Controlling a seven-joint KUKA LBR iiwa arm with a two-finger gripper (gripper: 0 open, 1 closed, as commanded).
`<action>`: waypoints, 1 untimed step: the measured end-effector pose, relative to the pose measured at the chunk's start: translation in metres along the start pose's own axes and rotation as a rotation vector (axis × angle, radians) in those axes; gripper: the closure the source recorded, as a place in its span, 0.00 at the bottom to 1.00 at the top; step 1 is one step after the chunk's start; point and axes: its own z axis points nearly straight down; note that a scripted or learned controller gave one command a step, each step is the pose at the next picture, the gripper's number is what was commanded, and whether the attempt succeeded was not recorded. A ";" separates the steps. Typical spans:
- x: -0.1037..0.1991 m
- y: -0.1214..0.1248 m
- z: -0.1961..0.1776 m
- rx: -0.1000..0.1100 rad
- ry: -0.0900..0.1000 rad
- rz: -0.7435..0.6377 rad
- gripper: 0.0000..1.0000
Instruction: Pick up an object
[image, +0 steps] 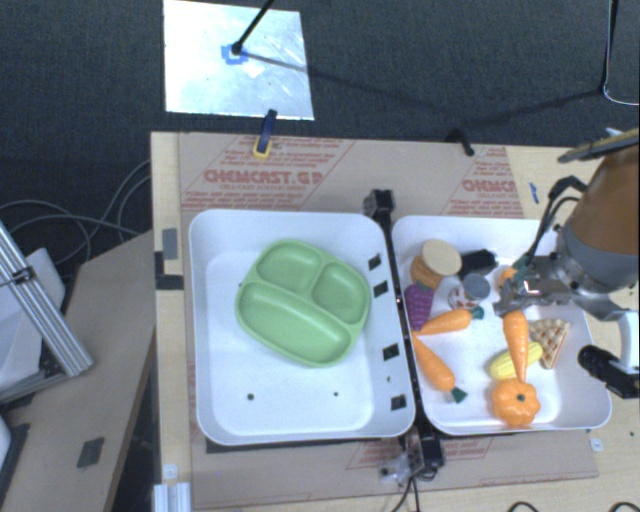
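**Gripper low over the toys in the right bin**

Gripper (518, 290) first: from where I stand its tips are a blur of metal against the clutter, and I cannot tell whether it is released or clenched, or whether it has anything. It hangs just above the top end of the long carrot (516, 345), which lies lengthwise in the right bin (592, 405).

Everything else sits around that long carrot. A yellow piece (503, 366) touches its lower left side, and a waffle (548, 338) lies just to its right. An orange pumpkin (515, 400) sits right below its lower end. To its left lies a second carrot (447, 321), pointing sideways, with a third carrot (435, 365) slanting below that. Farther left are purple grapes (418, 300). Up and to the left of it rests a round tan bun (438, 262), with a small grey disc (471, 290) nearer. Well off to its left, in the left bin (200, 330), lies a green divided plate (303, 300).
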 end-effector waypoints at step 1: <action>0.036 0.021 0.002 0.000 0.001 -0.001 1.00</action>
